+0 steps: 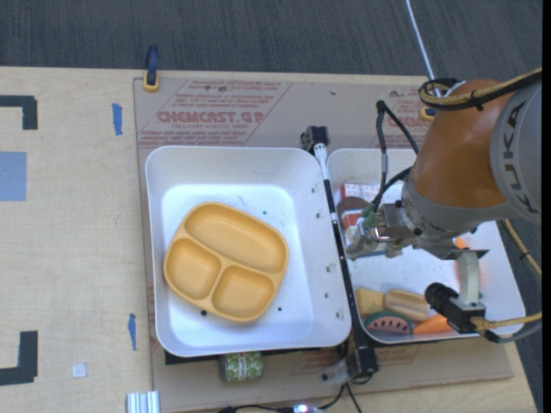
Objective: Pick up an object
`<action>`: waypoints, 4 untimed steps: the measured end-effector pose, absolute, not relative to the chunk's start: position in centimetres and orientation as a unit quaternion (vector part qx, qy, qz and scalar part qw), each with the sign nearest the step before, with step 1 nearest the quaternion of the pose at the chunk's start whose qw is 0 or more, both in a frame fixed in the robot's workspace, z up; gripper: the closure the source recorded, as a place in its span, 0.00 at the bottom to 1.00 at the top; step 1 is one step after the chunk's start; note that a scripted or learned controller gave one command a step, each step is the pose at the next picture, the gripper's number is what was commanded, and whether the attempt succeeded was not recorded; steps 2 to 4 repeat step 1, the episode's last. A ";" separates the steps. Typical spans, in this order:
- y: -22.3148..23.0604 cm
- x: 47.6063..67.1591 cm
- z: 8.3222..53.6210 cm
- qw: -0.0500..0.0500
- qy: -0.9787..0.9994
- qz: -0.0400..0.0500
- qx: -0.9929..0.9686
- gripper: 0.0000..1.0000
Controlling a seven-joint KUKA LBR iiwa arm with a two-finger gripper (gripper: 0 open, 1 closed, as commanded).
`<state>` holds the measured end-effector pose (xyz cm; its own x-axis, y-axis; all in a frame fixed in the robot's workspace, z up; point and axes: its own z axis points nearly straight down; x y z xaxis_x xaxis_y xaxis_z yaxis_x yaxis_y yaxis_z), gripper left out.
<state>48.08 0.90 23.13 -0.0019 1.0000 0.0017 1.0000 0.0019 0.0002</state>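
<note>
The grey arm (482, 157) with its orange band reaches in from the right and hangs over the right-hand white bin (515, 292), its wrist covering much of that bin's upper half. The tool (372, 237) sits at the arm's left end, low over the bin's left part and close to the divider between the two bins; it is seen from above as a cluster of metal parts and wires, and I cannot tell how far it is open or whether anything sits in it. Just beside it, toward the bin's upper left, lies a small packet with red and white print (353, 198), partly hidden by the arm. Along the bin's near edge lie several toy foods: a tan bread-like piece (403, 303), a watermelon slice (387, 323) touching it from below, and an orange carrot-like piece (435, 323) to their right. None of these is lifted; all rest on the bin floor. The left-hand white bin (164, 170) holds a yellow three-compartment plate (225, 261), lying flat. A small green can (243, 366) lies on the surface just outside that bin's near edge.
</note>
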 end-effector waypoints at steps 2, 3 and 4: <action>0.9 48.2 24.2 -0.001 -0.708 -0.002 -0.706 1.00; 0.9 48.2 24.2 -0.001 -0.708 -0.002 -0.706 1.00; 0.9 48.2 24.2 -0.001 -0.708 -0.002 -0.706 1.00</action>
